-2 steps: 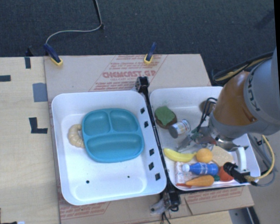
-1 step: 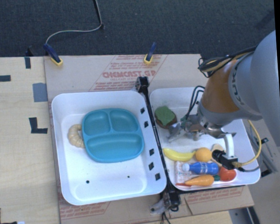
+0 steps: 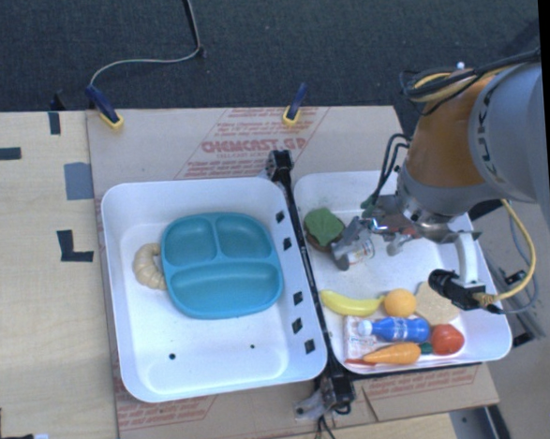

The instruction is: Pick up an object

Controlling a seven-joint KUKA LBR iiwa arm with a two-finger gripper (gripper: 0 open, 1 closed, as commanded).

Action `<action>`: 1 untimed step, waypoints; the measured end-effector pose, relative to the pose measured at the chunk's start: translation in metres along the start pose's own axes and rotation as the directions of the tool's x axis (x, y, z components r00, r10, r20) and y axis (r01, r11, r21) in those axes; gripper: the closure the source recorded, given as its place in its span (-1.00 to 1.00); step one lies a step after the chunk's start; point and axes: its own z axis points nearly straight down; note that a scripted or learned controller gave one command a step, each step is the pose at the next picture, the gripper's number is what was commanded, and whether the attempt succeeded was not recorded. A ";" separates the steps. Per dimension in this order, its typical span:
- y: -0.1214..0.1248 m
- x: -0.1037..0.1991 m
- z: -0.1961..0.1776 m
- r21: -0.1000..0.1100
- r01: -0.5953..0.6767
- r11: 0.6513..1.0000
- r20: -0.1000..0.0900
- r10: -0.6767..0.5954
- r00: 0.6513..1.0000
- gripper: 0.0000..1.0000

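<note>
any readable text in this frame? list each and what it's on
"CHEMCAST GP" in red, on the brown cardboard sheet behind the bins.
Smaller red print around it and along the cardboard's front edge: too blurred to read.
Label on the blue bottle in the right bin: too small to read.

Lab: clamped cardboard [image 3: 241, 141], robot bins [image 3: 128, 271].

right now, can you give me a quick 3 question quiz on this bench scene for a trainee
1. True or false: the blue plate lies in the left bin.
2. Which item lies nearest the gripper? A) green object B) tomato C) carrot
3. Fill in: the banana lies just left of the ____.

Key
1. True
2. A
3. orange
</note>
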 end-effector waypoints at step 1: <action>0.049 -0.026 0.096 0.000 -0.001 1.000 0.001 0.001 1.000 -1.00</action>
